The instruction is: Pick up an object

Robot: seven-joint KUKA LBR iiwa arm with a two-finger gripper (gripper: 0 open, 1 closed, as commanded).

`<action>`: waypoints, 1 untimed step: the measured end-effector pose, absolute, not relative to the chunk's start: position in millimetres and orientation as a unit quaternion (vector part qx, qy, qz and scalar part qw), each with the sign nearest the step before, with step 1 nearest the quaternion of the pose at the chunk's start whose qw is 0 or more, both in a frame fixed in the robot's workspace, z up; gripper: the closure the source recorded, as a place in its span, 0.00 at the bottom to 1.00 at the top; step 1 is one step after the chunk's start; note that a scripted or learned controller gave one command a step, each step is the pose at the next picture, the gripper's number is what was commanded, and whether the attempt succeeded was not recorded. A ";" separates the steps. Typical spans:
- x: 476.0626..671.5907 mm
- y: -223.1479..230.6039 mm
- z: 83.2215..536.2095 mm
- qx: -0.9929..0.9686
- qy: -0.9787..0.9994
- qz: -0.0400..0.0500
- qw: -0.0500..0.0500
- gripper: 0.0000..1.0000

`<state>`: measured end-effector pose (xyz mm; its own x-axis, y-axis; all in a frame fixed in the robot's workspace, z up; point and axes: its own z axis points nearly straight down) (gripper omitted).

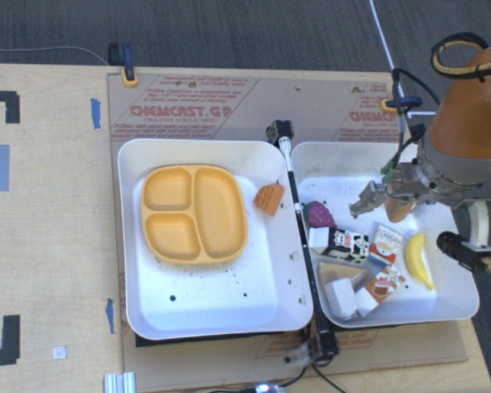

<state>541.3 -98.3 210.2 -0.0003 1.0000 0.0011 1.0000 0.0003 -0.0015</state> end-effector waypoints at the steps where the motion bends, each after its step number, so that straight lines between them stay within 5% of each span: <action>1: 622.7 -153.2 171.6 -0.707 -0.707 0.000 -0.001 0.00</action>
<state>622.7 -153.2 171.6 0.0008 1.0000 -0.0007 1.0000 -0.0008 0.0010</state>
